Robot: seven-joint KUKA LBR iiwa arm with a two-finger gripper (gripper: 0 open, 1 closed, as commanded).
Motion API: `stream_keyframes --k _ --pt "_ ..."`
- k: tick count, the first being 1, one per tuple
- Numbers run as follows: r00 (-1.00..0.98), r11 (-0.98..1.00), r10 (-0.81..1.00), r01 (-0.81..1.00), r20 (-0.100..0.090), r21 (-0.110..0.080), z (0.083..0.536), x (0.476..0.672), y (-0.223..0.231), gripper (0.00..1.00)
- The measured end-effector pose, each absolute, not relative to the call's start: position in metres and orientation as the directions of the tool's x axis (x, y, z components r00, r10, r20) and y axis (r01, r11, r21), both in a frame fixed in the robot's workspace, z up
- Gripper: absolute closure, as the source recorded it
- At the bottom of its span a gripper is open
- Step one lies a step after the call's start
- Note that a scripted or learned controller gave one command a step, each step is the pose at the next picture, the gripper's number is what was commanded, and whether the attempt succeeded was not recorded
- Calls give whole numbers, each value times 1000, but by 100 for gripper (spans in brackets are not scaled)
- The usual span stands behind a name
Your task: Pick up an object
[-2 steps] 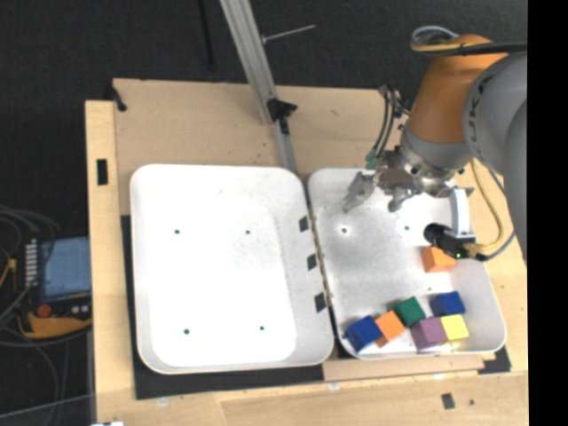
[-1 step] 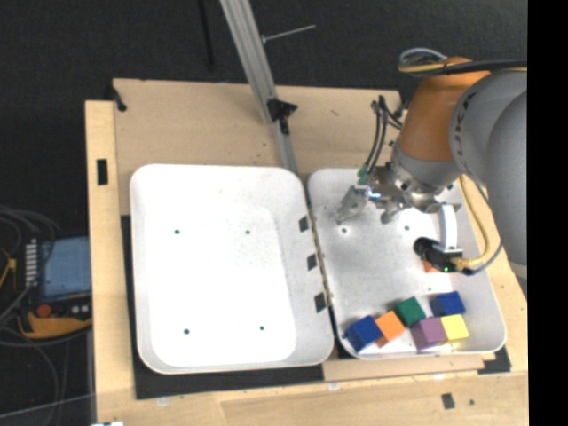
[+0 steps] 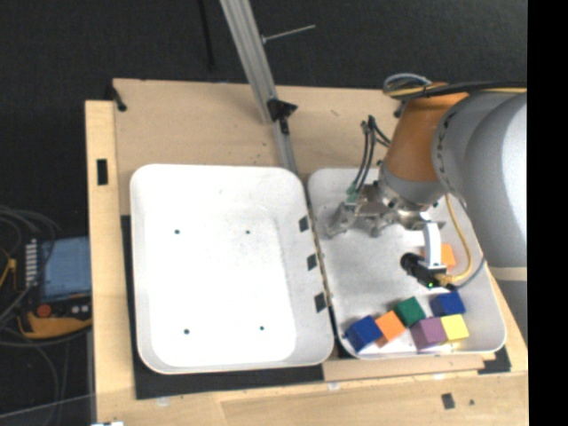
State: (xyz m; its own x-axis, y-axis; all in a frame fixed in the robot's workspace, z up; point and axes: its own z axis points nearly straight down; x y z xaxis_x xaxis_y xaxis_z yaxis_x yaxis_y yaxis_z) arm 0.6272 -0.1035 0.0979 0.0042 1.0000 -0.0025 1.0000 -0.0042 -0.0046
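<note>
Hovering claw (image 3: pixel 342 220); blocks (image 3: pixel 410 323) clustered apart.

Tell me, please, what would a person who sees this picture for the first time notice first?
First, the big grey arm with its orange band, which reaches in from the right over the right bin, with the gripper low near that bin's upper left part. Next, the bright cluster of small blocks along that bin's lower edge: blue, orange, green, purple and yellow.
</note>
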Motion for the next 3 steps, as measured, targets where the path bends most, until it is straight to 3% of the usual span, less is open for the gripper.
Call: stream_keyframes --k 1,2,3 --pt "10 -10 1000 1000 0 4 112 630 -104 100" --pt "-3 3 1000 1000 0 8 171 641 -102 100" --pt "-2 2 1000 1000 -1 6 217 638 -107 100"
